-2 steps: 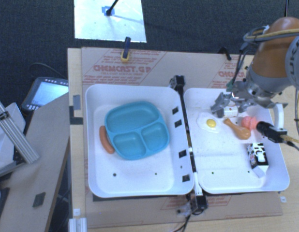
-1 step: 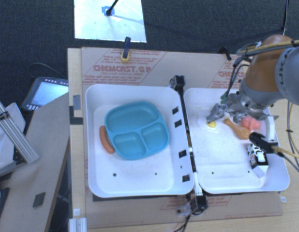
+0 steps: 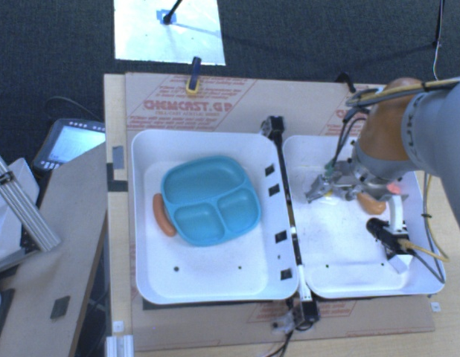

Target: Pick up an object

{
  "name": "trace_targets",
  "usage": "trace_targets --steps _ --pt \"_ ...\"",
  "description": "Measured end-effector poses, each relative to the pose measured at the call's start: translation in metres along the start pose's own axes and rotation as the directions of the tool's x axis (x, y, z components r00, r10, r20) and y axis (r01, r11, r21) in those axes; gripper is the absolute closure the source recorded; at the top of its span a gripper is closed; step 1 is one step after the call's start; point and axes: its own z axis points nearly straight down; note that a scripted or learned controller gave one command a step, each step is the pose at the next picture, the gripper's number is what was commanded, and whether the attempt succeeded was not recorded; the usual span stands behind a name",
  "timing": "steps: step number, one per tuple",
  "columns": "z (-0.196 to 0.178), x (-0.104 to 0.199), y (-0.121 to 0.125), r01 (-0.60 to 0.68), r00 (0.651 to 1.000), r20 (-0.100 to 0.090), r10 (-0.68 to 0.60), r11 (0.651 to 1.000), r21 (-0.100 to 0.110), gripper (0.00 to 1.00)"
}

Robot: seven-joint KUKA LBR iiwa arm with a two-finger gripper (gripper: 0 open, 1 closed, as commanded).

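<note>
Two white bins sit side by side. Leftmost, a smooth orange hot dog (image 3: 164, 215) lies against a glossy blue three-compartment plate (image 3: 211, 208) in the left bin (image 3: 208, 277). My gripper (image 3: 324, 188) hangs over the right bin (image 3: 349, 274), near an orange piece (image 3: 375, 205); I cannot tell its opening.

Dark carpet (image 3: 304, 21) surrounds the cardboard-topped bench (image 3: 215, 99), with a pale square sheet (image 3: 141, 21) at eleven o'clock.
</note>
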Motion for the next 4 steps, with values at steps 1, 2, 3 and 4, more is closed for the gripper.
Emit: trace_targets --steps 1,2,3,4 --pt "-0.014 -0.001 0.002 -0.001 1.0 0.001 0.001 1.0 -0.005 1.0" --pt "-0.058 0.001 0.007 0.003 1.0 0.001 -0.003 1.0 -0.008 1.0" --pt "-0.114 0.008 0.016 0.004 1.0 0.002 -0.004 1.0 -0.009 1.0" --pt "-0.158 0.008 0.018 0.004 1.0 0.002 -0.004 1.0 -0.008 1.0"
